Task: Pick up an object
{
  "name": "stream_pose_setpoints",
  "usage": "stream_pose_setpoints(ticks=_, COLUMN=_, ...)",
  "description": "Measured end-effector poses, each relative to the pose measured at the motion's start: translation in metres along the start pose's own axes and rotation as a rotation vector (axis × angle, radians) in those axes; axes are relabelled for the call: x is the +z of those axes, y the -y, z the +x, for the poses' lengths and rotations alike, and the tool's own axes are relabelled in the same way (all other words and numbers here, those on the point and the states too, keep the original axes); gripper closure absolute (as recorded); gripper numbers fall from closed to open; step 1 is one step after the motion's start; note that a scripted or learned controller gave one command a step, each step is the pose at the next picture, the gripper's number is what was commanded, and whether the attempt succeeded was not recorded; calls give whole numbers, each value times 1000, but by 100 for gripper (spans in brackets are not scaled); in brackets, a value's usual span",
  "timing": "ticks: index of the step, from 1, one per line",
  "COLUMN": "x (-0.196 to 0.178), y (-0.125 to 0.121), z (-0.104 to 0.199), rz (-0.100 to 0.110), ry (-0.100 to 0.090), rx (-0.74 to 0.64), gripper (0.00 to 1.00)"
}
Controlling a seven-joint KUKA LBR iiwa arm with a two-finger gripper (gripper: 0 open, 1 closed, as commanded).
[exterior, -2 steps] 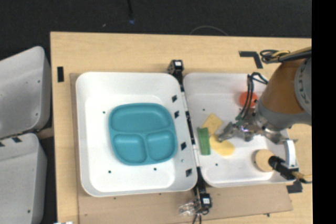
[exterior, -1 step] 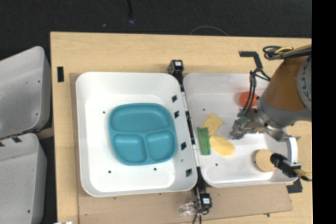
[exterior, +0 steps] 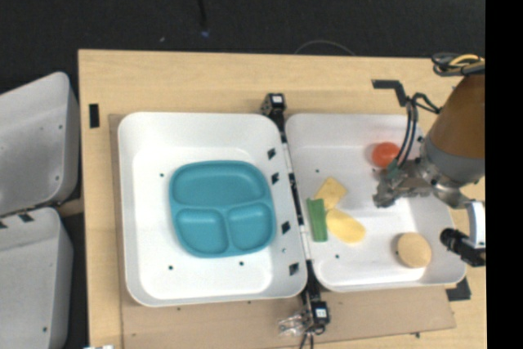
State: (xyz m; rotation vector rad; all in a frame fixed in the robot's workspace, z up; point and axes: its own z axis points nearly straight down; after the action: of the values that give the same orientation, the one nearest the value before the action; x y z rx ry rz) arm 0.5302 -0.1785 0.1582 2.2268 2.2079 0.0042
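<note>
The right bin (exterior: 359,278) holds a red-orange ball (exterior: 385,152) near its back, a pale yellow wedge (exterior: 331,191) and a yellow lump (exterior: 346,228) toward the left, a green block (exterior: 316,219) along the left wall, and a tan round piece (exterior: 413,250) at the front right. My gripper (exterior: 387,194) hangs low over the middle of this bin, just in front of the red-orange ball and right of the yellow pieces. Nothing shows between its tips.
The left bin (exterior: 143,257) carries a blue three-part tray (exterior: 221,205). A raised divider with black clips (exterior: 284,176) runs between the bins. The arm's orange band (exterior: 464,118) and cables (exterior: 407,106) stand over the right bin's far right side.
</note>
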Motion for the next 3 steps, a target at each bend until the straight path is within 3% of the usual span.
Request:
stream_pose_setpoints(ticks=2, x=-91, y=-4, z=8, rz=0, ry=0, rx=-13, gripper=100)
stream_pose_setpoints(ticks=3, x=-97, y=-23, z=62, rz=4, ry=-3, rx=-16, gripper=100)
